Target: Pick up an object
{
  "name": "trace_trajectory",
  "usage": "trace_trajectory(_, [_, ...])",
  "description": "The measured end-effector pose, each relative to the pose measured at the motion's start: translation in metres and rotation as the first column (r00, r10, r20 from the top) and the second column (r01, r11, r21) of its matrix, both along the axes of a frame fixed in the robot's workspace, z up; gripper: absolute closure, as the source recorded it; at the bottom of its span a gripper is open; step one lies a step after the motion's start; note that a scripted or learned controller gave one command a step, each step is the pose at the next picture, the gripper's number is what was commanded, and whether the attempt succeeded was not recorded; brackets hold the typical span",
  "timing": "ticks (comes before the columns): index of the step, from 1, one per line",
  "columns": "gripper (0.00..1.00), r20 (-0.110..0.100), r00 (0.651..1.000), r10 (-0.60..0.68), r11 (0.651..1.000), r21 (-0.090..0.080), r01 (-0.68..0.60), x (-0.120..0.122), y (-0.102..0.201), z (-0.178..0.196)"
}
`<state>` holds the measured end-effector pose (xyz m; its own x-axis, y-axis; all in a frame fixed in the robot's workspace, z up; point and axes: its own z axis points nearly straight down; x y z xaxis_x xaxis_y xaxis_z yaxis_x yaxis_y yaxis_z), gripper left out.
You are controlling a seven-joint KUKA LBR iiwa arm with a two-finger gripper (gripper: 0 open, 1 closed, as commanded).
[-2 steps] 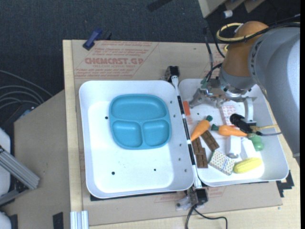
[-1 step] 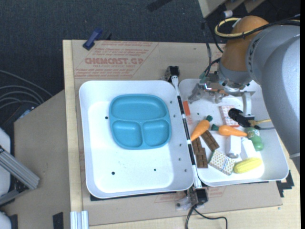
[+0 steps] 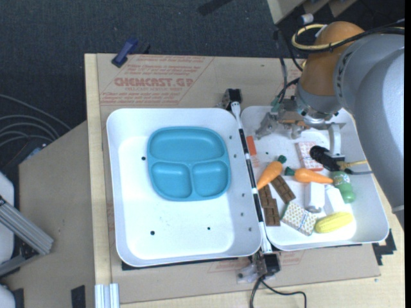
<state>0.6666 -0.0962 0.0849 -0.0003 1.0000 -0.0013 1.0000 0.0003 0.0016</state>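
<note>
A grey robot arm's hand (image 3: 287, 122) hangs low over the far end of the right bin (image 3: 372, 226), whether apart or together I cannot tell, while toy carrots (image 3: 270, 173) and corn (image 3: 332, 222) lie unlifted, so picking appears barely begun.

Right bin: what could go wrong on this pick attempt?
1. Crowding: the two carrots, chocolate bars and corn cob lie close together in the right bin, so a descent may hit two at once or push one aside.
2. The tool sits at the bin's far end near the wall; a pick there may graze it.
</note>
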Motion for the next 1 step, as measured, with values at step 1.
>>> trace_trajectory(1, [0.00,-0.004,1.000,-0.001,1.000,0.002,0.001,-0.0374,0.0043,-0.0003])
